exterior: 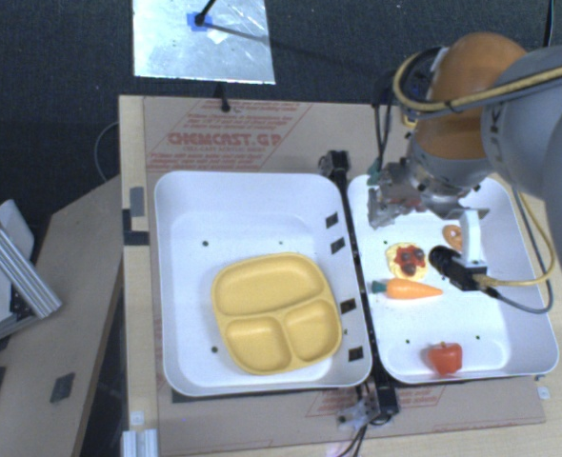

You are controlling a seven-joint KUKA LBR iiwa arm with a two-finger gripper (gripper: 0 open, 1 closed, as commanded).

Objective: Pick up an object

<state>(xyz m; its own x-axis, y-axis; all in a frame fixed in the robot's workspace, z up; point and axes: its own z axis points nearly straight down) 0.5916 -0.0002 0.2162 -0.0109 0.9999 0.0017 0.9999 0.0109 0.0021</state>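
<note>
Pincer (pixel 392 203): poised above right bin (pixel 519 350), beyond carrot (pixel 413 290); grip state indiscernible, presumably positioned for picking.

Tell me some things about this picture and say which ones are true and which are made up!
1. The yellow tray lies in the left bin. True.
2. The carrot lies in the left bin. False: it lies in the right bin.
3. The red pepper sits nearer the front of the right bin than the carrot. True.
4. The yellow tray has just one big compartment. False: it has three.
5. The arm's hand hangs over the yellow tray. False: it is over the back part of the right bin.
6. A small pizza lies just behind the carrot. True.
</note>
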